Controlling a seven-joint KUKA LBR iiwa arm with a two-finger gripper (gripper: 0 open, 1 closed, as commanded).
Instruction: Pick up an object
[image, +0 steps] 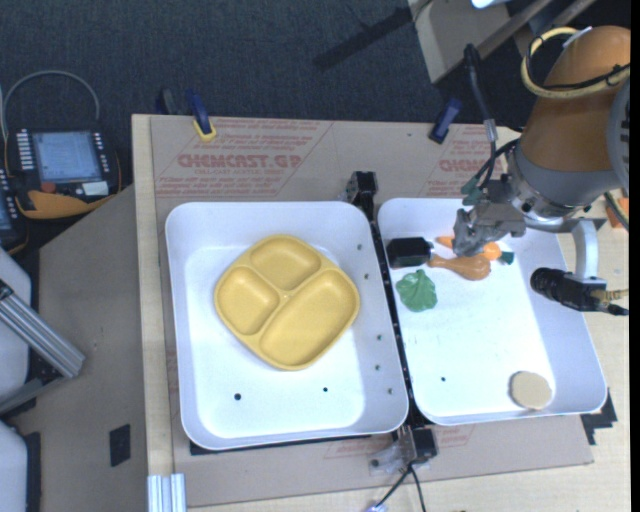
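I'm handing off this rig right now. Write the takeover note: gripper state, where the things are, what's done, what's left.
Gripper: low in the right bin, near its far edge, right over the orange-tan toy. Nothing visibly gripped.
Right bin: green toy at the left wall, small black block beyond it, round tan disc in the near right corner.
Left bin: yellow divided plate.
Done: arm positioned at the orange-tan toy.
Left: confirm a grasp and lift; no object is up yet.
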